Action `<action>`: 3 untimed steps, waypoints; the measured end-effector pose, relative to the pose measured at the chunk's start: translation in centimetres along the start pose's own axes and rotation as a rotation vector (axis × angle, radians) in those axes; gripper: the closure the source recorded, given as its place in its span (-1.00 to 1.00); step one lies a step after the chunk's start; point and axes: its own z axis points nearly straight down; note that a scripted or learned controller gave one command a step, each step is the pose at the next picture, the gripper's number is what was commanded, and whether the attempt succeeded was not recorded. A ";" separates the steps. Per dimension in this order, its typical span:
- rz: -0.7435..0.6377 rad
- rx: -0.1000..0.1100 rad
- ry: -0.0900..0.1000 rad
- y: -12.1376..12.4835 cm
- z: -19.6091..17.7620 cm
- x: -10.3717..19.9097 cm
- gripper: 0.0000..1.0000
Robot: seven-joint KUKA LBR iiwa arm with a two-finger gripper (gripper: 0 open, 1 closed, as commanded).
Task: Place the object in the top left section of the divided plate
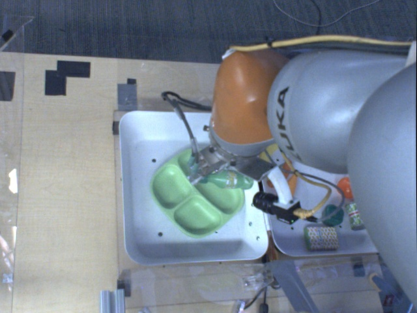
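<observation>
Below, pale green divided plate point(189, 197), three sections showing, in left bin point(140, 175); pincer point(207, 168) state unclear.

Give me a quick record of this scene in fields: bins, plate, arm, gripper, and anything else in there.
bins: two shallow white bins, left bin and right bin, side by side on the bench
plate: green divided plate lying in the left bin
arm: grey with orange band, reaching in over the plate's upper right part
gripper: gripper low over the plate; finger state unclear
right bin contents: patterned cylinder, plus small green and orange items partly hidden by the arm
task status: no object visible in any plate section
</observation>
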 end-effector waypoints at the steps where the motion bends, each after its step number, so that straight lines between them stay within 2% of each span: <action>1: -0.224 0.000 -0.001 -7.7 1.2 -5.6 1.00; 2: -0.188 -0.001 -0.002 -10.4 3.4 -10.4 1.00; 3: -0.180 -0.003 -0.004 -12.8 0.1 -14.5 1.00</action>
